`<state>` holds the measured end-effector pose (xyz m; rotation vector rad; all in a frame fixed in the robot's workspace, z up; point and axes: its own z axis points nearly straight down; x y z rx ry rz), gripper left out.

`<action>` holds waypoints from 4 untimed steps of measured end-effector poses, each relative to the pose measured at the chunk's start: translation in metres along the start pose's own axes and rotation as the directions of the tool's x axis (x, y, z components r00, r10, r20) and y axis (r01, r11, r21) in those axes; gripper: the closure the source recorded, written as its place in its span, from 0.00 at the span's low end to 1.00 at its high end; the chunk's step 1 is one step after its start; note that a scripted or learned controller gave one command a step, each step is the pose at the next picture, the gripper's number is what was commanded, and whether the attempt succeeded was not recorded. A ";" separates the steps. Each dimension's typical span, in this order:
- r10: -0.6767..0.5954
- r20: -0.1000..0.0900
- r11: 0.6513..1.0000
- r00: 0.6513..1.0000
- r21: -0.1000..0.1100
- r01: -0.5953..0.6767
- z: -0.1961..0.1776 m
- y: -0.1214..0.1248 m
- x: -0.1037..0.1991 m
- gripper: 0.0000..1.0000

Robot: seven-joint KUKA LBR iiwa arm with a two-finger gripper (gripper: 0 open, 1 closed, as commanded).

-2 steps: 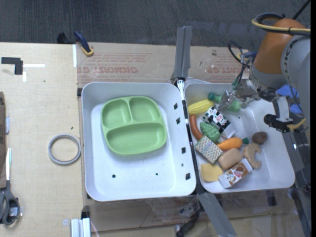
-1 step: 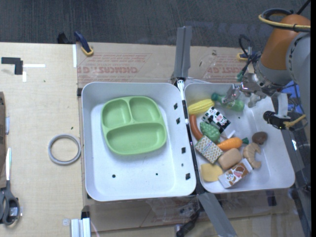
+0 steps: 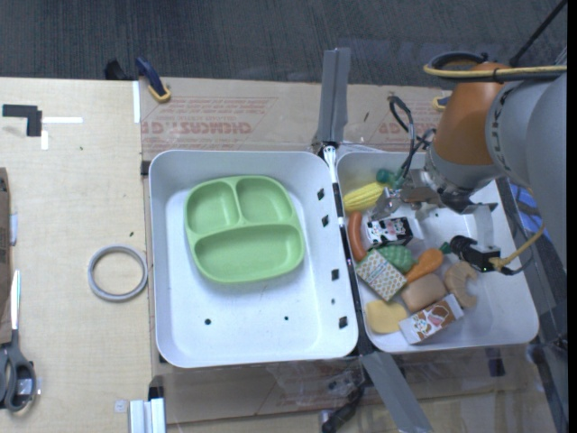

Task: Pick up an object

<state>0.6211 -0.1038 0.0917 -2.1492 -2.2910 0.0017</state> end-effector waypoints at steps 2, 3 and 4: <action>-0.078 0.005 0.997 0.997 -0.016 0.078 -0.007 -0.131 -0.064 0.00; -0.076 0.006 0.997 0.997 -0.019 0.076 -0.016 -0.129 -0.065 1.00; -0.076 0.006 0.997 0.997 -0.018 0.076 -0.016 -0.129 -0.065 0.00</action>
